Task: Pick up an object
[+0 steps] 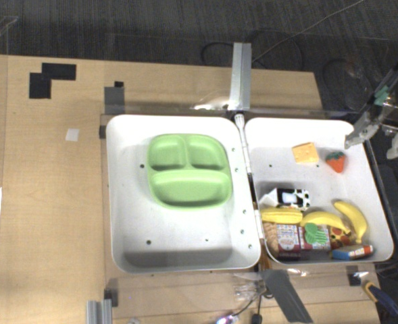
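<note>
Camera view: the gripper (378, 123) sits at the right bin's (280, 130) far right rim, apart from all contents; whether its pincer is spread or pressed together, I cannot tell. Nothing is held. Candidates lie in that bin: strawberry (336, 161) nearest, orange block (305, 153), bananas (334, 220) at the near end. Judged step: approach, before any grasp. Next move calls for descending squarely over one isolated item

I read both white bins (128, 248) as smooth plastic, faintly glossy — the green tray (188, 169) matt plastic, the bench (43, 201) pale wood, perhaps laminate; the bananas (334, 220) look shiny.
</note>
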